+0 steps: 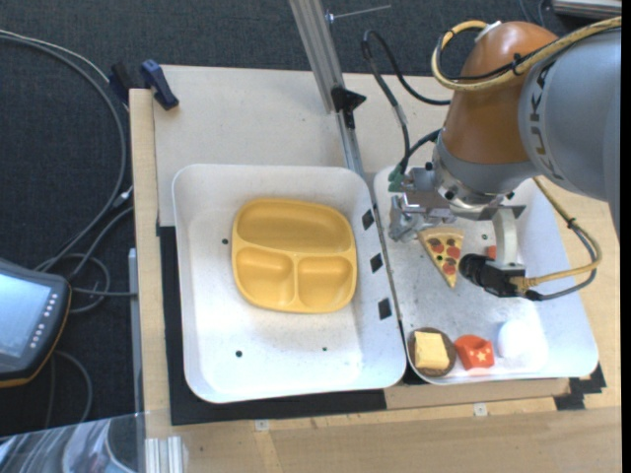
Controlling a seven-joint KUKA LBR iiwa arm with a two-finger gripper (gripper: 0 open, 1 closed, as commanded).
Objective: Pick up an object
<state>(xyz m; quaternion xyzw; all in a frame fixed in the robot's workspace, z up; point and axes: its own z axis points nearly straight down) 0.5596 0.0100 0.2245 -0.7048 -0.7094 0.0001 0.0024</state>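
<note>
In the camera view, the wooden bench fills the middle of the frame, with dark carpet and loose cables around it. The left bin sits in the centre-left. A yellow divided plate takes up its upper middle, leaving bare white floor along the bin's lower edge and down its left side. The right bin lies against it in the centre-right, and the two rims meet along a slanted line marked by small black tabs.

An aluminium post runs down from the top of the frame to the upper end of that shared rim. A blue clamp grips the bench's upper left corner.

The arm comes in from the upper right, and its orange band and grey body cover the upper part of the right bin. The gripper hangs at the upper left of the right bin, close to the shared rim, with little room between it and that wall. Whether it is wide or narrow cannot be told from this angle, and nothing can be seen held in it.

A toy pizza slice lies on the bin floor just to the lower right of the gripper, with its tip pointing down the frame.

Along the bin's lower edge, well apart from the gripper, sit a yellow block, a red piece and a white lump in a row. Speckled floor lies open between this row and the slice.
</note>
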